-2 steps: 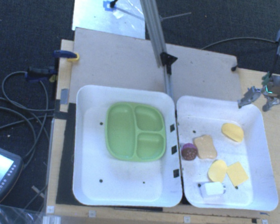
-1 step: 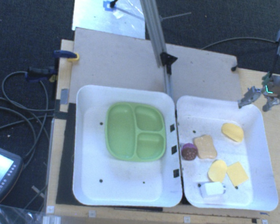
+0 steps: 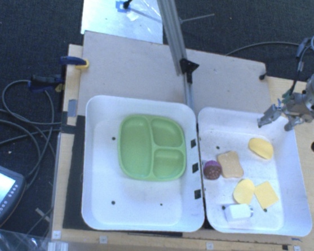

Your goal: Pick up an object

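The right bin (image 3: 296, 216) holds six small objects, all lying flat and loose; none has been picked up yet. Nearest the camera lies one white block (image 3: 238, 211). It is judged to be light and rigid, and is best taken across its short sides.

Just beyond it lie one square yellow slice (image 3: 265, 194) and one rounded yellow slice (image 3: 244, 191), touching or nearly touching at their edges. Both are judged to be thin, light and low in profile; a grip across opposite edges is required, and slipping off the bin floor is likely.

Farther in, one tan bread-shaped piece (image 3: 231, 164) lies just beside one dark purple round object (image 3: 212, 170) near the bin's left wall. The round object is judged to be liable to roll, and is best pinched across its widest part.

Farthest lies one yellow oval piece (image 3: 261, 148), which is the object nearest to the gripper (image 3: 279, 117). The gripper hangs above the far edge of the right bin with its jaws apart, and nothing is seen between them.

The left bin (image 3: 96, 200) holds one green divided tray (image 3: 152, 147) with three compartments.
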Robot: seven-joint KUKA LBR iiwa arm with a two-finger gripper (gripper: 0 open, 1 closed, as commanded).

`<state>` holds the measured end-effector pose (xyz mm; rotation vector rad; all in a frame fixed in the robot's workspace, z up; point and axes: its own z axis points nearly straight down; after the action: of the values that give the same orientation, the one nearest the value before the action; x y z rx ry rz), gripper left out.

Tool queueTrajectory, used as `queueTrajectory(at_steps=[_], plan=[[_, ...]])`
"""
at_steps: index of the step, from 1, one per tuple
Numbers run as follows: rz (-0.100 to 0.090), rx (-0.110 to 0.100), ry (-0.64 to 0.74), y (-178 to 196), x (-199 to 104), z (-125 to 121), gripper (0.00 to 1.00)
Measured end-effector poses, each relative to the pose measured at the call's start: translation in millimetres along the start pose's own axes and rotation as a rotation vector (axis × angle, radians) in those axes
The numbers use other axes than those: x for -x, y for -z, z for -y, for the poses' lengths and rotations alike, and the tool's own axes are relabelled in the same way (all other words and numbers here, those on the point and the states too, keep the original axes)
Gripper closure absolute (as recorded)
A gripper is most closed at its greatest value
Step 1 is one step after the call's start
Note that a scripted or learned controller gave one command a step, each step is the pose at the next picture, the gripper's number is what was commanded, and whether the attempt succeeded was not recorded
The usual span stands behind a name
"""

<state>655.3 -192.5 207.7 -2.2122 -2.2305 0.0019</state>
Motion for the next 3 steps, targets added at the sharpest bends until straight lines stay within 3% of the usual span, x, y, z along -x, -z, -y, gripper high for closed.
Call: queueTrajectory(at_steps=[2, 3], plan=[[0.000, 0.000, -0.004, -87, 7, -3, 0.00], [0.003, 0.006, -0.001, -73, 7, -5, 1.00]])
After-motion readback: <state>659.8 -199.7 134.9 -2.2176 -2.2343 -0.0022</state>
